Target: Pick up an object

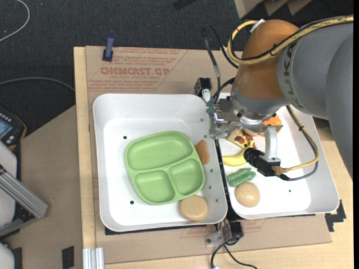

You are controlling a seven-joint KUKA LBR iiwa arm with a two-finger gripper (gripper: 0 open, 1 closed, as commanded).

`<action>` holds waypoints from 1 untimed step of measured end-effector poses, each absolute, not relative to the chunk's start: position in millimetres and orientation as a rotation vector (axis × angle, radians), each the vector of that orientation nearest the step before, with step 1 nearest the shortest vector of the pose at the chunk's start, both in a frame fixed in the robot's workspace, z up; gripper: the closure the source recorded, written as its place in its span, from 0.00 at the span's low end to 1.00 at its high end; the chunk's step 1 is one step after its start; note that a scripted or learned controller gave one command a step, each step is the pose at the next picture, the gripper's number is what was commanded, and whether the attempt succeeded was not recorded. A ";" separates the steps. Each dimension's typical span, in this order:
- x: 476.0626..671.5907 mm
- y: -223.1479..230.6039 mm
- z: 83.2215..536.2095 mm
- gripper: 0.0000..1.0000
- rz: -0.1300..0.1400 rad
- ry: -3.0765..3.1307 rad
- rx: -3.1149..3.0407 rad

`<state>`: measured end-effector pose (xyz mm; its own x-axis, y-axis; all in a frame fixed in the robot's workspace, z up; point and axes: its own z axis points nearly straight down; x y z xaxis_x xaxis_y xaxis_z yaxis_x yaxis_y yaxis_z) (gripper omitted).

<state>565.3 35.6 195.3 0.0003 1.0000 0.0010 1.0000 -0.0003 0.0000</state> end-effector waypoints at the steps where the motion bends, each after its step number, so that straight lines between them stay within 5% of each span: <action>1: 531.0 -94.5 186.8 1.00 0.010 -2.206 -2.238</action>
